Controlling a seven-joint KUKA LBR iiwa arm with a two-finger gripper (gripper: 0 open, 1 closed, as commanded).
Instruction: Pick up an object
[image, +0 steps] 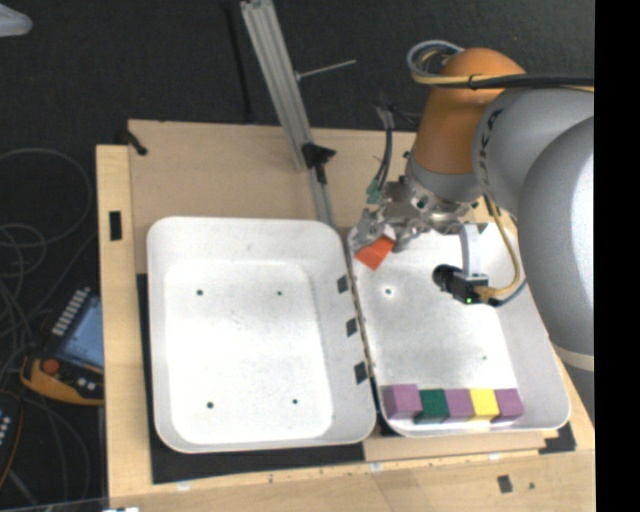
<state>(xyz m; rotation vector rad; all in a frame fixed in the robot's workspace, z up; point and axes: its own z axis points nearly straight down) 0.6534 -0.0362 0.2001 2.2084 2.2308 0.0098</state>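
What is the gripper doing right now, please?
Gripper: shut on the orange block, raised at the right bin's far left corner.

White bins (250, 330), orange block (372, 253), purple-green-purple-yellow-purple block row (452, 403).

The arm (545, 190) is a thick, smooth grey tube with rounded contours. An orange band (455, 110) wraps it above the wrist, below a grey ring. The pincer (385, 232) is a cluster of small silvery metal parts. Thin cables loop around the wrist, and a black block (460, 282) hangs beside it on yellowish wires.
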